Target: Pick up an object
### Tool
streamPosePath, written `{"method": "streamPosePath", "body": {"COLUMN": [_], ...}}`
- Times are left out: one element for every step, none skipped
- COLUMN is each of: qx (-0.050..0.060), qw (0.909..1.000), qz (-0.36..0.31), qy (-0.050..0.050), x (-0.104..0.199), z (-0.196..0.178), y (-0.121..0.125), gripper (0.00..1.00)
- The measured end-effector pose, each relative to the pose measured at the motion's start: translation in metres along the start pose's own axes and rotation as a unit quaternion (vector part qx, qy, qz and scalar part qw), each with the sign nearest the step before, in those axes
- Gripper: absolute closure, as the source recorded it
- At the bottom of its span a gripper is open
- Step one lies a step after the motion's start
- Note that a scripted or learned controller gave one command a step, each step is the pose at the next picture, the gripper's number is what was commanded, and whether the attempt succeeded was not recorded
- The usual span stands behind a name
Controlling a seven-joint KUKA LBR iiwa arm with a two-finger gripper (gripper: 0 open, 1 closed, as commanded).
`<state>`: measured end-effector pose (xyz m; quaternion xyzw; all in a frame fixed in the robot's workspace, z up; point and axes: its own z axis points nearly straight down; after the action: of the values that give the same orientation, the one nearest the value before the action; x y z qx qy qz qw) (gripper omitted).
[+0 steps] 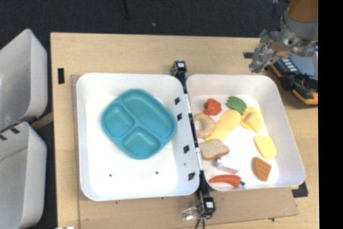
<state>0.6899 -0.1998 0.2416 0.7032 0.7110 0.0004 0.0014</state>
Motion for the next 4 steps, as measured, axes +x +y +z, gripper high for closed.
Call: {"method": "streamPosePath", "body": {"qx": [0.004, 0.003, 0.003, 0.003], "qw": [1.0000, 1.0000, 1.0000, 1.0000], "qz": [0.003, 0.003, 0.003, 0.006], "qy": [0.001, 0.001, 0.001, 0.001], "x": [0.038, 0.081, 0.131, 0.130], "z": [0.010, 0.016, 0.012, 0.012], "y": [-0.026, -0.042, -0.060, -0.070], "gripper": [1.00, 1.00, 1.00, 1.00]}}
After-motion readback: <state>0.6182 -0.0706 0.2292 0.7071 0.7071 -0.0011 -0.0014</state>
